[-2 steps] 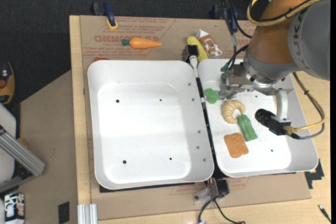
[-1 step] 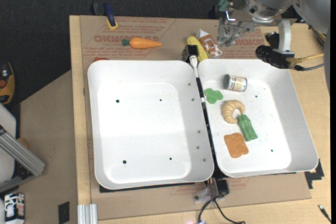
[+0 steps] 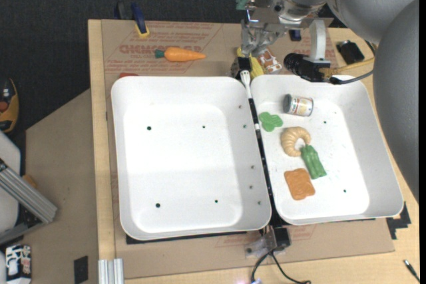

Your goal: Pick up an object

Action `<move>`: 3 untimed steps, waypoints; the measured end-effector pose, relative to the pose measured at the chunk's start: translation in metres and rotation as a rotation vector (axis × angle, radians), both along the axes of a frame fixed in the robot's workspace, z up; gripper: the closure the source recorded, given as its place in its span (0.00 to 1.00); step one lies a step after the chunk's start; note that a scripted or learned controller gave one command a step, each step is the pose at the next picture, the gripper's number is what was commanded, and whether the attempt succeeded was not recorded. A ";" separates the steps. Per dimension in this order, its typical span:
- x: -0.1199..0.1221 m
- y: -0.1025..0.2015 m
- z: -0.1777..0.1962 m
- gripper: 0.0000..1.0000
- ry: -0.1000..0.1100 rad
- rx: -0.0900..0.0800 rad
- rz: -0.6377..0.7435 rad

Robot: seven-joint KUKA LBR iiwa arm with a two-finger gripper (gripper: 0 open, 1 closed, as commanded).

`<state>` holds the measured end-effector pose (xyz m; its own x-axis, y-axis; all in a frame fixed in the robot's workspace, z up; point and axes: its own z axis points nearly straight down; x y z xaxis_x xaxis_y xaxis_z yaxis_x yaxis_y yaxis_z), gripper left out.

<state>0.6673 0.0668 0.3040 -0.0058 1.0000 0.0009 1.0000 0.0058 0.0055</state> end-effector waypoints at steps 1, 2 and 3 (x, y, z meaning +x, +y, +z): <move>-0.001 0.100 0.009 1.00 0.001 0.002 0.003; -0.013 0.161 0.196 1.00 -0.015 0.007 0.002; -0.012 0.158 0.184 0.00 0.005 -0.001 -0.004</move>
